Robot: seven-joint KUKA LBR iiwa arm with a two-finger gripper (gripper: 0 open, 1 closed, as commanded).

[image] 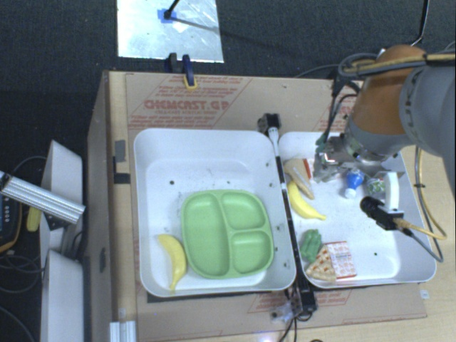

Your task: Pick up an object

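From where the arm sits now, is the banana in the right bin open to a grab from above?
Probably yes. The banana lies uncovered in the right bin; the gripper hangs just above-right. Only a cone-shaped item touches its upper end.

The grey arm [427,105] reaches in from the right, its orange band [381,95] sitting just above the wrist at the far right of the scene. From there the wrist points down and to the left, ending in the metallic end effector [329,164], which hangs low on the far right side.
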